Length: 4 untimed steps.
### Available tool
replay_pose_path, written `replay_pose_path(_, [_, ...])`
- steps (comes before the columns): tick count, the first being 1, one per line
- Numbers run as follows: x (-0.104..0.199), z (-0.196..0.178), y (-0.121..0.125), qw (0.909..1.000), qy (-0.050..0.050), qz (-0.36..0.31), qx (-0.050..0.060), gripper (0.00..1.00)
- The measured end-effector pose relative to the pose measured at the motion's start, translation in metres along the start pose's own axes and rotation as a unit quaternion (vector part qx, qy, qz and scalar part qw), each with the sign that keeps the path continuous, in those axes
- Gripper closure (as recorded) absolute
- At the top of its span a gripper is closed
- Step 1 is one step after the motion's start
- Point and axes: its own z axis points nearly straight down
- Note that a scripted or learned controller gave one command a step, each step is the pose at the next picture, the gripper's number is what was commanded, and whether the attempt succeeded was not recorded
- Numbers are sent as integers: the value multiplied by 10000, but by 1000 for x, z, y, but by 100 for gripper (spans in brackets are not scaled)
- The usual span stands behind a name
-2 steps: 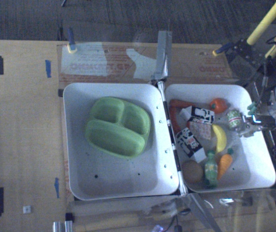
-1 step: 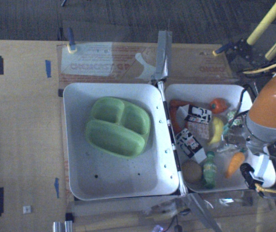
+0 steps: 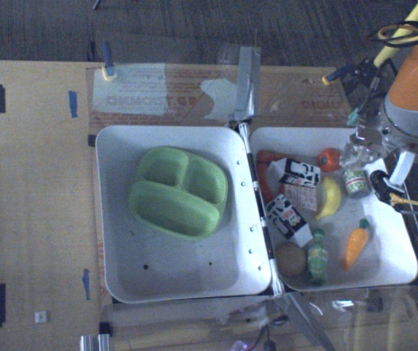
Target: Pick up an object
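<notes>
So the hand (image 3: 356, 154) is hovering over the far right part of the right bin (image 3: 399, 265), can't tell how it's set. Right under it there's a small green-labelled jar (image 3: 356, 182), with a tomato (image 3: 329, 159), banana (image 3: 331, 197) and carrot (image 3: 355, 245) nearby. Left bin (image 3: 121, 269) has a green divided plate (image 3: 178, 191).

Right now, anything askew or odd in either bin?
Nothing damaged or spilled. The green divided plate sits skewed to the left bin's walls. In the right bin, two milk cartons lie tipped over among toy food.
</notes>
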Motion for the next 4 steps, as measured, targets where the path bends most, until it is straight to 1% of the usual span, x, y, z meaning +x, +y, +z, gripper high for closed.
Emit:
replay_pose_path(1, [-39,72,-79,9974,5,-722,-4,100])
replay_pose_path(2, [-36,72,-79,9972,29,-744,1,0])
replay_pose_path(3, [-20,73,-22,9976,34,-690,7,0])
replay_pose_path(4, [-20,61,-21,9976,16,-698,-14,100])
